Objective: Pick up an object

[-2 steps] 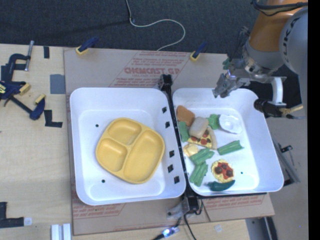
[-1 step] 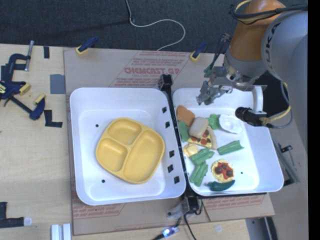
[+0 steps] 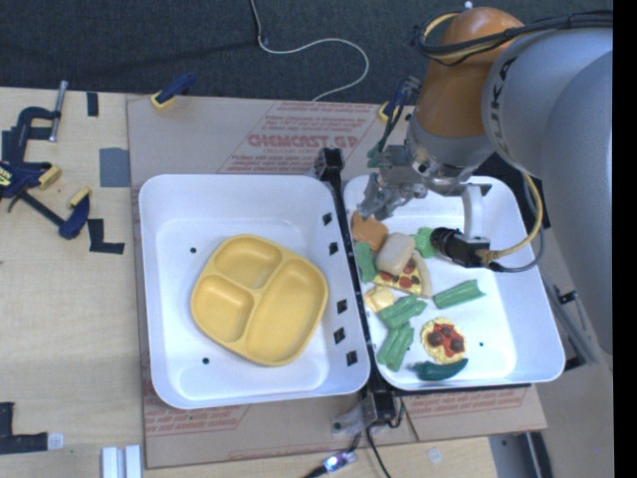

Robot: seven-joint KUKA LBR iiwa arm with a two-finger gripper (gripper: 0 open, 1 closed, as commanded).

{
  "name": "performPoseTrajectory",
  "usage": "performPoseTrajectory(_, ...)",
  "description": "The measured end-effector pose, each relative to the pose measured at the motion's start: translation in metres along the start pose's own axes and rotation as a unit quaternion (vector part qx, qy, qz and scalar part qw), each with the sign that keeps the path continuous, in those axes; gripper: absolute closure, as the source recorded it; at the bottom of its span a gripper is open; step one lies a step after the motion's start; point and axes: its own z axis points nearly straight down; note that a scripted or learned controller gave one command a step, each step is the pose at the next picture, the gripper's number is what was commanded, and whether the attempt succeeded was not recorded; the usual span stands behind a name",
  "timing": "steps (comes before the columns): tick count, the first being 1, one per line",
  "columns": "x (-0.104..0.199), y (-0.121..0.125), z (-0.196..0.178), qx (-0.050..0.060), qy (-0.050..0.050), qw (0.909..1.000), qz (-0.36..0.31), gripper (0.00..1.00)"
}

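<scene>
I hover my gripper point(image 3: 383, 199) at the right bin's point(image 3: 532, 361) eleven o'clock corner, jaws' spread untellable, approaching the orange toy piece point(image 3: 369, 231); next I descend.

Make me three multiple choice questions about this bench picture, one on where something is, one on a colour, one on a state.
1. Where is the divided plate?
A. Left bin
B. Right bin
C. On the cardboard outside the bins

2. What colour is that plate?
A. Blue
B. Yellow
C. Red

3. How does the plate lie?
A. Upside down
B. Standing on its edge
C. Flat, compartments facing up

Answers:
1. A, it sits alone in the left bin, while the toy food is piled in the right bin.
2. B, it is yellow all over.
3. C, all three compartments show from above.
</scene>
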Motion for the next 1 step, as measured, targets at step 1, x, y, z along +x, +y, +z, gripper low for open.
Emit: performPoseTrajectory(1,0.0491,-0.0117,-0.0117,-0.001,0.001,1.0000,-0.001,1.00)
